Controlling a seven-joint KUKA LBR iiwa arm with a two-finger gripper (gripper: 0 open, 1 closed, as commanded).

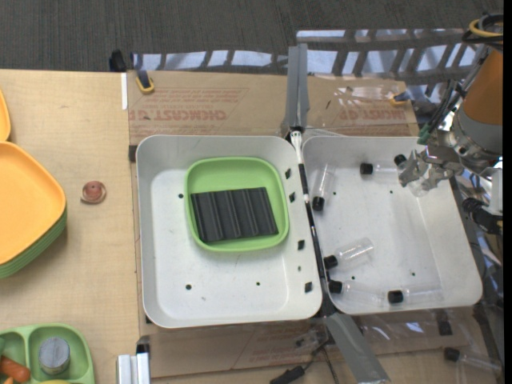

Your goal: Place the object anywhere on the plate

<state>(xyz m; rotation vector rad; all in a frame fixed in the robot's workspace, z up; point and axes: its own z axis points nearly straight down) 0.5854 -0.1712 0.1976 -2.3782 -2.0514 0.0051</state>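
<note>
**Vials all sit down-left of the gripper**

Vials are scattered in the right bin (pixel 448 238): one clear vial (pixel 354 254) lies mid-bin, long axis running left-right with a slight tilt. The gripper (pixel 420 173) hovers at the bin's upper right, so that vial is down and left of it. Can't tell the gripper's state. Green plate (pixel 237 176) sits in the left bin (pixel 160 294), further left.

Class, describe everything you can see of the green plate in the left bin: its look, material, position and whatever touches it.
The green plate is a light green, rounded square with a raised rim, plastic by its look. It lies flat on the floor of the left white bin, toward the far side and roughly centred. A dark grey ribbed rectangular object rests on its nearer half, slightly tilted, covering much of the well. The gripper is far off, over the right bin.
</note>
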